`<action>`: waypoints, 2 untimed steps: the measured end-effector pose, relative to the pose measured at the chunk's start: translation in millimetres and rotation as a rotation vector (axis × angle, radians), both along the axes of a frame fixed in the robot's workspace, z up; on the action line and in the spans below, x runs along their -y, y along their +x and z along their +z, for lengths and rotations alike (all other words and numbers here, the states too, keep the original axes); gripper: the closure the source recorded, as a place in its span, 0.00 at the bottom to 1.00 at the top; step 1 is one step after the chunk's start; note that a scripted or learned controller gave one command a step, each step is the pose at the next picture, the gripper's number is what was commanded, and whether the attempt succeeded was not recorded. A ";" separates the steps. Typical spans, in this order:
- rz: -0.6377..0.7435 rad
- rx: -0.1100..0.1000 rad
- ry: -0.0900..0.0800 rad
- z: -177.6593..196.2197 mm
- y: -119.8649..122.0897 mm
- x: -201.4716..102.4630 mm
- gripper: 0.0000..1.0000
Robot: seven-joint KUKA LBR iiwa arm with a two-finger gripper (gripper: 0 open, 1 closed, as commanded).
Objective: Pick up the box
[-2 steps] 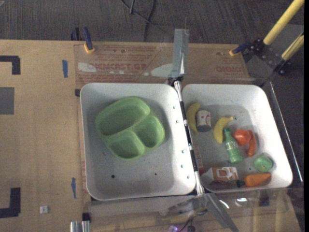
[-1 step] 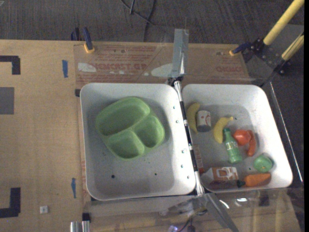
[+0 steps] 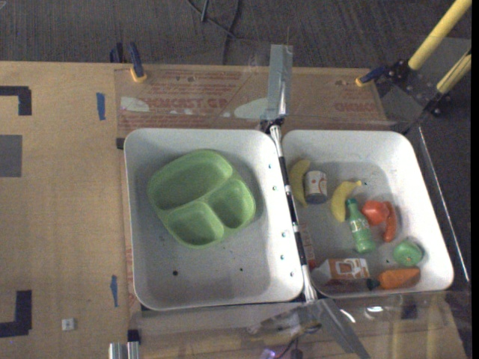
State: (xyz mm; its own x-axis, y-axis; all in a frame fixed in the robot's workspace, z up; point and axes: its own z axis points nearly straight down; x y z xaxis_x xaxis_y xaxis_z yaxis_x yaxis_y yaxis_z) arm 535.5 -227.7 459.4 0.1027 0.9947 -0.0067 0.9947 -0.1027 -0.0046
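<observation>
The box [image 3: 345, 269] is a small orange and white carton lying flat near the front left corner of the right bin [image 3: 426, 193]. An orange carrot [image 3: 398, 277] lies just to its right, touching or nearly touching its end. A green bottle [image 3: 359, 229] lies just behind the box.
The right bin also holds two bananas [image 3: 299, 179] [image 3: 343, 199], a small can [image 3: 316, 186], a red-orange toy [image 3: 380, 215] and a green round piece [image 3: 408, 253]. A green divided tray [image 3: 202, 197] sits in the left bin [image 3: 150, 275]. Yellow-handled clamps [image 3: 438, 32] stand at the back right.
</observation>
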 end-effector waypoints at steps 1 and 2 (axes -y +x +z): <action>0.001 0.000 -0.002 8.7 2.9 1.1 1.00; 0.003 0.001 -0.004 17.5 5.9 2.0 1.00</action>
State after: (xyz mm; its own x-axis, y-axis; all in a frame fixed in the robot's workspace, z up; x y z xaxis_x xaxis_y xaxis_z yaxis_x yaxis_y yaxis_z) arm 541.4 -229.6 476.8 0.0993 0.9950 -0.0109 0.9950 -0.0994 -0.0036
